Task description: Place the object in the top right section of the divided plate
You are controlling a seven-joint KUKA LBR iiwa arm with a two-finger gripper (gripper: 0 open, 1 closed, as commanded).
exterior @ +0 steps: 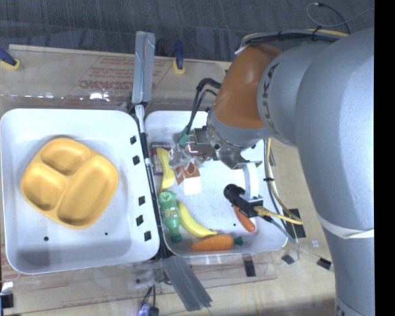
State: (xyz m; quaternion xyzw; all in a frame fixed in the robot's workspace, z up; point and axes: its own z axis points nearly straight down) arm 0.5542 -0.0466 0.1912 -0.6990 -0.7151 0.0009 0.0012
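Observation:
The yellow divided plate (pixel 69 180) lies in the left bin (pixel 26 255), with nothing in its sections. My gripper (pixel 184 155) hangs low over the upper left part of the right bin (pixel 270 242), under the grey arm with its orange band. Right beneath it are a small brown-red packet (pixel 190 170) and a white piece (pixel 192 185); whether the gripper touches either is not visible. A yellow strip-like item (pixel 164 170) lies along the bin's left wall beside the gripper.
Lower in the right bin lie a green bottle (pixel 170 212), a banana (pixel 195 224), an orange carrot (pixel 212 243) and a smaller orange-red piece (pixel 246 221). A metal divider (pixel 143 64) runs between the bins. The arm covers the right bin's upper right.

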